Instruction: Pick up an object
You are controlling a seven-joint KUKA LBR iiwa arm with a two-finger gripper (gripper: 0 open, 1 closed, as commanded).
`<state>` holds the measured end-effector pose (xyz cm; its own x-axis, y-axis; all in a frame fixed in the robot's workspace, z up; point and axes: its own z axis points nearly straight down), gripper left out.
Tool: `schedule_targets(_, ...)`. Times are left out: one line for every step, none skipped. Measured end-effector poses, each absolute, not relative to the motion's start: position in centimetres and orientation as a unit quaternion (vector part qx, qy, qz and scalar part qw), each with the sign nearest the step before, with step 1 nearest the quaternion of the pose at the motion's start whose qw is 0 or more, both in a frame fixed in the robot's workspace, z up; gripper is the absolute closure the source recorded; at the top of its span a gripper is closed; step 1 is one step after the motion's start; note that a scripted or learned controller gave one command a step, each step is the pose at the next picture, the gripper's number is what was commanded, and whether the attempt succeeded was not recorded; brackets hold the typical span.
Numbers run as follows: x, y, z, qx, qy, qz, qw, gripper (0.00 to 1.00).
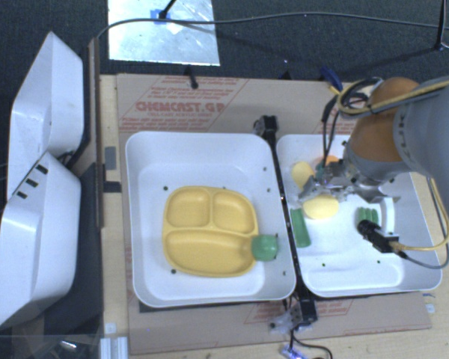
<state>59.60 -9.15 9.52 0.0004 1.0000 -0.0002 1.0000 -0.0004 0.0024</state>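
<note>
My gripper (323, 185) hangs low over the left half of the right bin (359, 275), with the grey arm and its orange band (374, 137) behind it. Just below the gripper lies a pale yellow rounded object (321, 208), touching it or nearly so. A second yellow object (302, 172) lies to the gripper's upper left. A small orange piece (328, 159) peeks out beside the wrist. A long green object (299, 229) rests along the bin's left wall, and another green object (368, 215) lies to the right.
The left bin (150, 200) holds a yellow divided plate (208, 230) with a green rounded object (266, 247) at its right edge. A black connector with a yellow cable (379, 238) hangs over the right bin. A black clamp (266, 124) sits between the bins.
</note>
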Motion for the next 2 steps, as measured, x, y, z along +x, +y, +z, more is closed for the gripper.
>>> schedule_targets(57.8, 1.5, 19.9, 0.703, 0.711, 0.0048, 0.002, 1.00)
schedule_targets(60.0, 6.9, 19.0, 0.705, 0.709, 0.0006, 0.000, 1.00)
